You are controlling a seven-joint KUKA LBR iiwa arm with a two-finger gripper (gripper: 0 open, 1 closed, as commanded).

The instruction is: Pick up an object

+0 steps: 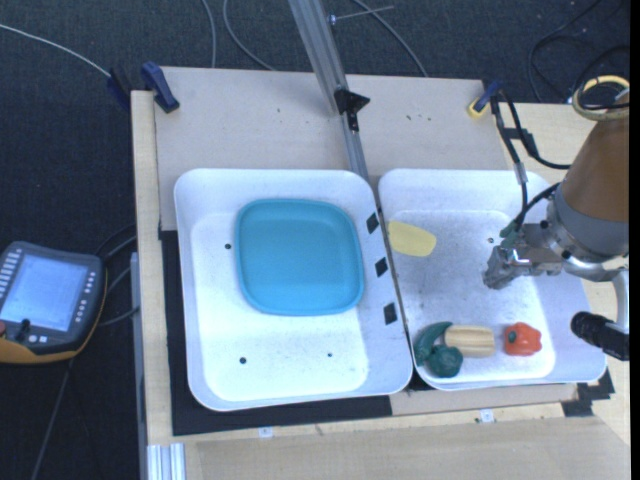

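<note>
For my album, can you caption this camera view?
Robot arm reaches over the right bin near toy food; blue plate beside.

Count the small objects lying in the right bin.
4: a yellow piece near the bin's top left, and along its bottom edge a green vegetable, a tan block and a red pepper. The gripper and arm may hide others.

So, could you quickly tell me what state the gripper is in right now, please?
Gripper: over the right bin, nothing visibly held; open or shut cannot be told.
</note>
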